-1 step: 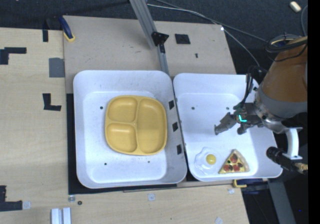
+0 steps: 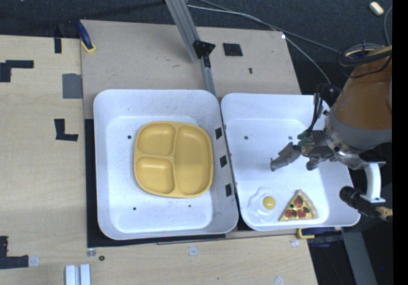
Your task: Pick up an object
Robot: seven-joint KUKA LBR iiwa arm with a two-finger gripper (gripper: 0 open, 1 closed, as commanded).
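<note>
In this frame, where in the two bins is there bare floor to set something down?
Right bin: bare far-left floor, beyond the gripper; crowded near edge with fried egg and pizza slice. Left bin: narrow margins around the yellow plate.

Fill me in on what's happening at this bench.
The arm reaches into the right bin from the right, its hand poised above the bin floor with nothing between its fingers. A toy fried egg and pizza slice lie near that bin's front edge. A yellow divided plate sits in the left bin.

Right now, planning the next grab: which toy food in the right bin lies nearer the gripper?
The pizza slice, right of the fried egg, beneath the gripper.
</note>
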